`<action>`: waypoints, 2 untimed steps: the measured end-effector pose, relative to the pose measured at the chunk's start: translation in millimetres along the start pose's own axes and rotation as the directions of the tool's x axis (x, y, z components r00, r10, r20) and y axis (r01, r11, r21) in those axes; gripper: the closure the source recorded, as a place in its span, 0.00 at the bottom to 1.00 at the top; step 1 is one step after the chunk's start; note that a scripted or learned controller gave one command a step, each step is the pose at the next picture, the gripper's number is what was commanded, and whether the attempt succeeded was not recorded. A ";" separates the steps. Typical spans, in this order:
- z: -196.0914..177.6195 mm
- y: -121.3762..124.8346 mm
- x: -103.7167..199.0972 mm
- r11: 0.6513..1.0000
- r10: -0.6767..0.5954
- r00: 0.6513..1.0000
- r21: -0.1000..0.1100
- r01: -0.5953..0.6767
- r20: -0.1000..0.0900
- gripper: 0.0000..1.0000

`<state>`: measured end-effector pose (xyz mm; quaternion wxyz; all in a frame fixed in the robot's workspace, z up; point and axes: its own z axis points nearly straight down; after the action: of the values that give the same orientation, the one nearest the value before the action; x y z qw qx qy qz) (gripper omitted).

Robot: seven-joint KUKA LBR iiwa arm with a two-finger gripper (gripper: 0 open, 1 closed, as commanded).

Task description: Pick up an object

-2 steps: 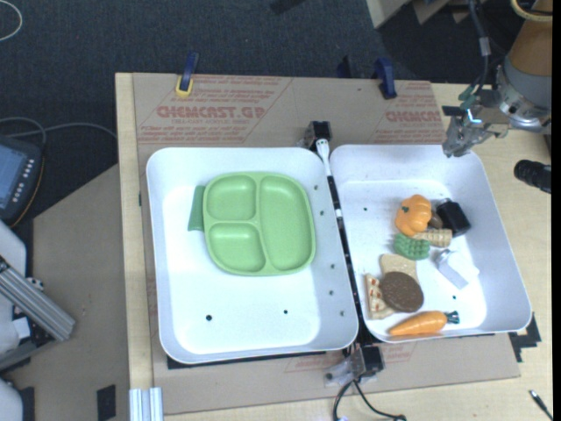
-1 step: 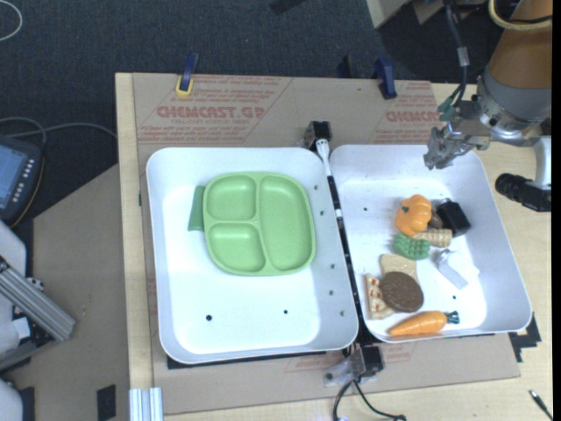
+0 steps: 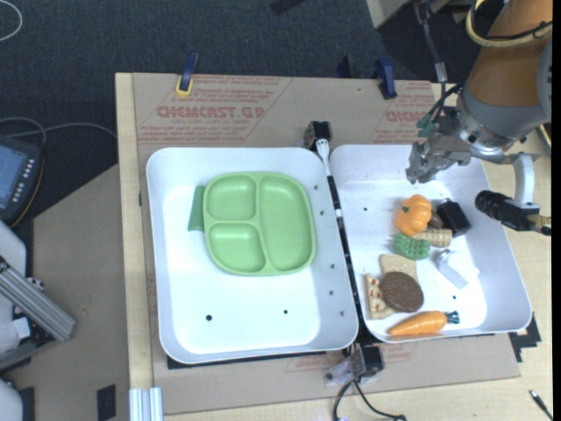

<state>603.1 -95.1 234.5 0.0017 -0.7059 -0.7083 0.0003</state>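
Note:
The right bin [image 3: 377, 178] holds several toy foods: an orange pumpkin [image 3: 414, 215], a green piece [image 3: 412, 246], a brown round cookie [image 3: 401, 290], a pizza-like slice [image 3: 375, 295], a carrot [image 3: 421, 324], a black block [image 3: 453, 215] and a white piece [image 3: 452, 273]. My gripper [image 3: 427, 170] hangs over the back of the right bin, just above and behind the pumpkin, with nothing visibly between its fingers.
The left bin [image 3: 175, 261] carries a green divided plate [image 3: 259, 222] lying on a green card. A black hinge clamp [image 3: 318, 135] sits between the bins at the back. Blue and yellow clips hold the cardboard sheet [image 3: 228, 103] at the far edge.

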 end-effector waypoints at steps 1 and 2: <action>3.0 -26.4 57.8 1.000 -0.002 1.000 0.001 0.002 -0.001 1.00; 14.4 -57.4 109.6 1.000 -0.002 1.000 0.002 0.002 -0.001 1.00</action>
<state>545.3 14.4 220.6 0.0027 -0.7053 -0.7089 0.0008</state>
